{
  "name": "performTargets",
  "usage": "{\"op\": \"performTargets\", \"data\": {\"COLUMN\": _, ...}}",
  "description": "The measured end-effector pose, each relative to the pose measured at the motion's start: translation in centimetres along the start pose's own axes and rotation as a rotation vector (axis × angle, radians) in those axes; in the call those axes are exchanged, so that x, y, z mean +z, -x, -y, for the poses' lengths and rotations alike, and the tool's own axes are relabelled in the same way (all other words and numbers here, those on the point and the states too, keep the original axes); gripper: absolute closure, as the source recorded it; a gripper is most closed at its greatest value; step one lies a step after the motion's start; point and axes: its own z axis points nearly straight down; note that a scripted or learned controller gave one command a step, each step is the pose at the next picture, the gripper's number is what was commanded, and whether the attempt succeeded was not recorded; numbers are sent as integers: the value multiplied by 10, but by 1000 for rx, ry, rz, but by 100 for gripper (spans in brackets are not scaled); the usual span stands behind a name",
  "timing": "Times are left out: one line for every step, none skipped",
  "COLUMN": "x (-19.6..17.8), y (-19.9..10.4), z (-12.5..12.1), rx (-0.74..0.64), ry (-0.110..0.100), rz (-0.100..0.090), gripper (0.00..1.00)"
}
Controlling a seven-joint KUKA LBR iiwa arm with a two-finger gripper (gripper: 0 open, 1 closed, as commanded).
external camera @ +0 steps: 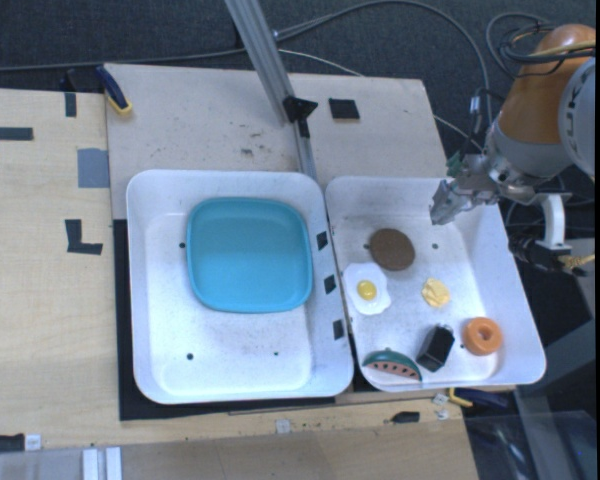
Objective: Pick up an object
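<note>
The right bin (500,238) holds a brown round patty (391,249), a fried egg (367,292), a small yellow piece (436,292), an orange doughnut (482,335), a black block (435,347) and a watermelon slice (392,366). My gripper (446,206) hangs over the bin's far right part, up and to the right of the patty. I see nothing between its fingers.
The left bin (150,298) carries a blue square plate (249,253). A slanted metal pole (270,58) crosses behind the bins. Cables (400,18) lie on the dark floor at the back. The arm (545,98) comes in from the right.
</note>
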Motion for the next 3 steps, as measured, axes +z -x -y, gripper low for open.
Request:
{"op": "performTargets", "data": {"x": -45, "y": -7, "z": -1, "rx": 0, "ry": -2, "rz": -1, "gripper": 100}}
{"op": "performTargets", "data": {"x": -65, "y": -7, "z": -1, "rx": 0, "ry": -3, "rz": -1, "gripper": 100}}
{"op": "performTargets", "data": {"x": -62, "y": -55, "z": 9, "rx": -3, "ry": -5, "rz": -2, "gripper": 100}}
